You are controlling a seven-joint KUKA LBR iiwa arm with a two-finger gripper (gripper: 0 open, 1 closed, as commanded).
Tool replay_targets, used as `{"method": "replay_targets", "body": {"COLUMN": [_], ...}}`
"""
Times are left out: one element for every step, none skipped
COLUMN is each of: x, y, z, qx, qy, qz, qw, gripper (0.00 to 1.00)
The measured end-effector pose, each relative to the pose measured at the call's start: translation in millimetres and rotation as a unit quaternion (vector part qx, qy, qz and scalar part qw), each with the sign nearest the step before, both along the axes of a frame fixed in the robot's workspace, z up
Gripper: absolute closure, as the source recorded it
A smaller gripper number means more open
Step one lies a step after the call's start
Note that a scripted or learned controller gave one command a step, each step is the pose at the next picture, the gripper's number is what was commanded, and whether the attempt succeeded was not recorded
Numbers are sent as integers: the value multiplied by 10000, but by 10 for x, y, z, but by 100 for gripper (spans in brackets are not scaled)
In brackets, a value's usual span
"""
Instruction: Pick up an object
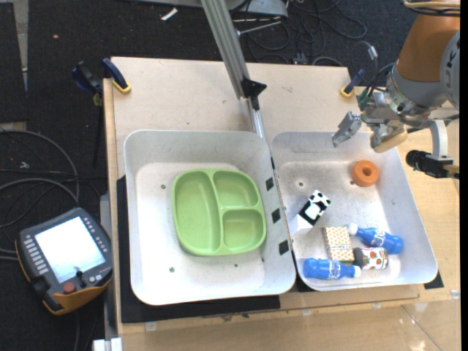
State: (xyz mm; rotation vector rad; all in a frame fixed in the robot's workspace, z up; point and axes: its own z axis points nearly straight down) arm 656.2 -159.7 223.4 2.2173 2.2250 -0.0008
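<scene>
The bench (183,93) carries two white bins side by side. The arm (428,46) reaches over the far edge of the right bin (307,148), and its claw (367,132) hangs above the far rim of this bin. The two fingers are spread wide apart, and nothing is between them; the claw touches no object.

The left bin (146,167) holds one green divided plate (219,212), which lies flat near the middle of it, with three compartments.

The right bin holds several small things. An orange ring (365,172) lies nearest to the claw, just below it in the view. A black and white toy (314,208) lies nearer the middle of this bin, close to the wall shared with the left bin. At the near side of the right bin, a patterned box (337,243) lies between two blue bottles: one (379,238) beside it toward the arm's side, the other (329,269) by the near rim. A small can with red dots (372,258) touches the box.
</scene>
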Motion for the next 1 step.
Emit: {"method": "replay_targets", "body": {"x": [0], "y": [0], "z": [0], "qx": [-1], "qy": [2], "qz": [0], "qw": [10000], "gripper": [0]}}
